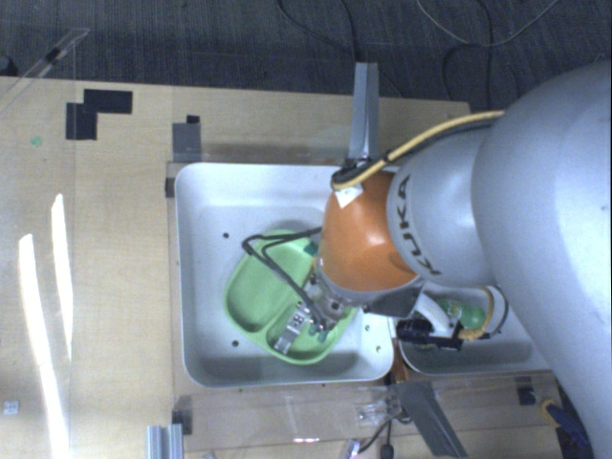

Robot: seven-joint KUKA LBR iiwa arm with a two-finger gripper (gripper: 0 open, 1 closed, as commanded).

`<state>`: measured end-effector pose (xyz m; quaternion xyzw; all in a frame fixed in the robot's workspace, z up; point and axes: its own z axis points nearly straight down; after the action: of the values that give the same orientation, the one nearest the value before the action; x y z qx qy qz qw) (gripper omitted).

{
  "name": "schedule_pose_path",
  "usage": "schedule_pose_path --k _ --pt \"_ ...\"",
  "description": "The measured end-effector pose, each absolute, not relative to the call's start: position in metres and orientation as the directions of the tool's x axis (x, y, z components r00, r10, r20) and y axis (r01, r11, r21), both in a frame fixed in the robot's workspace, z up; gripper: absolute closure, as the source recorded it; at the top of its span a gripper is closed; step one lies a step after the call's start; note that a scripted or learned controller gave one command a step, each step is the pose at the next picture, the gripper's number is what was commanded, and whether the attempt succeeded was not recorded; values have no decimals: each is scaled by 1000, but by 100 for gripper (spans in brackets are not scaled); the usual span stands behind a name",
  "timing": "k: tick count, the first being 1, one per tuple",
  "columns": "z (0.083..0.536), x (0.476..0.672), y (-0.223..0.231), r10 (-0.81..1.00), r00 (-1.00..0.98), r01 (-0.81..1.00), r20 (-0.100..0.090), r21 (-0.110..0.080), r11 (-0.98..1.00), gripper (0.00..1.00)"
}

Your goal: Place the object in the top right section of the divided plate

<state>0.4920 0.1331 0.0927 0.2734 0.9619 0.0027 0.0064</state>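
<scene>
A green divided plate (256, 295) lies in the left white bin (206, 256), its right part covered by the arm. My gripper (295, 331) reaches down over the plate's lower right section, close to its front rim. The orange band and wrist hide the plate's upper right section. A small green piece (311, 248) peeks out at the plate's upper right edge beside the wrist; I cannot tell what it is. Nothing is visibly held between the fingers.
The right bin (459, 352) sits under the arm and holds a green and yellow object (471, 316). A black cable (273, 251) loops from the wrist over the plate. Metal posts stand at the bins' back and front edges.
</scene>
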Motion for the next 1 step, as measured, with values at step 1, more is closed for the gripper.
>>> schedule_pose_path --k 1 --pt "200 489 106 570 -822 570 -6 7 822 0"
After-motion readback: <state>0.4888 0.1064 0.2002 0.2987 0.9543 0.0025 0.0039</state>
